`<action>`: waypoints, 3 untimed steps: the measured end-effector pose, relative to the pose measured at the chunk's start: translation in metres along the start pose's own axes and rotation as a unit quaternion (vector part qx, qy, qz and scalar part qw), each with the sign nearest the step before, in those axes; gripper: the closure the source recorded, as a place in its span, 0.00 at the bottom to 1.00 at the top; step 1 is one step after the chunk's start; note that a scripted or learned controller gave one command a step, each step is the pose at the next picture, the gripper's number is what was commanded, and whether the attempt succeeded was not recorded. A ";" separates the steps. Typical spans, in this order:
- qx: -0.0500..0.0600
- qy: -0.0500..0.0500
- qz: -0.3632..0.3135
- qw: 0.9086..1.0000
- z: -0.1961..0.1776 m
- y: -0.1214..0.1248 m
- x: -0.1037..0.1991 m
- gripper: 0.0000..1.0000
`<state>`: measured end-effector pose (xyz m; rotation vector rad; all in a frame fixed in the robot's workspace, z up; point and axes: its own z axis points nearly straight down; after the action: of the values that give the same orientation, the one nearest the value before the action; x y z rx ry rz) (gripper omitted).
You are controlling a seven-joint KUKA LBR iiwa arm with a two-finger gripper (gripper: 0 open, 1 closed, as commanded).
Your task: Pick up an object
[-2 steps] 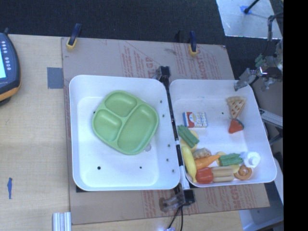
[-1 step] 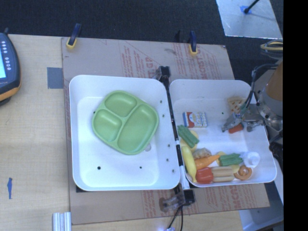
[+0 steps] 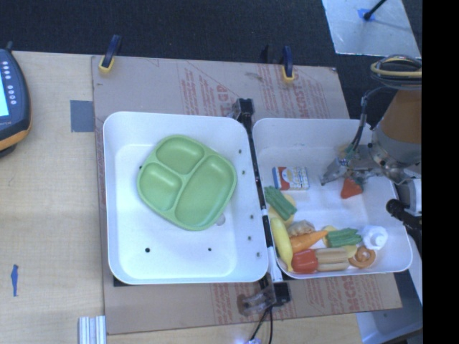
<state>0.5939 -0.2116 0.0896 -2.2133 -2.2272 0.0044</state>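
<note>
While the grey arm reaches in over the right bin (image 3: 315, 129) from the bench's right side, its gripper (image 3: 349, 177) hangs low above the bin's upper right part, with a small red object (image 3: 351, 188) at its tip. Whether the fingers are spread or pinching that piece cannot be told from this angle, so a grasp cannot be claimed. The red object, a stubby wedge-like toy, lies apart from the other items, which likely makes it the easier target. The rest crowd the bin's lower edge: a yellow banana (image 3: 280, 241), a green ridged piece (image 3: 280, 202), a carrot (image 3: 310, 239), a red tomato-like piece (image 3: 304, 261) and a white bottle (image 3: 375, 236), with a small white carton (image 3: 290, 178) near the middle. In the left bin (image 3: 122, 256) rests a green divided plate (image 3: 188, 182), seemingly a place for picked items.
</note>
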 end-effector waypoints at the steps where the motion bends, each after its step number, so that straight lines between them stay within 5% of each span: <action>1: -0.006 -0.002 0.003 1.000 -0.137 -0.053 -0.002 0.00; 2: 0.005 0.002 0.002 1.000 -0.085 -0.120 0.017 0.00; 3: 0.000 0.000 -0.001 1.000 -0.002 -0.061 0.001 0.00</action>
<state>0.5326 -0.2113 0.0919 -2.2109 -2.2290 0.0050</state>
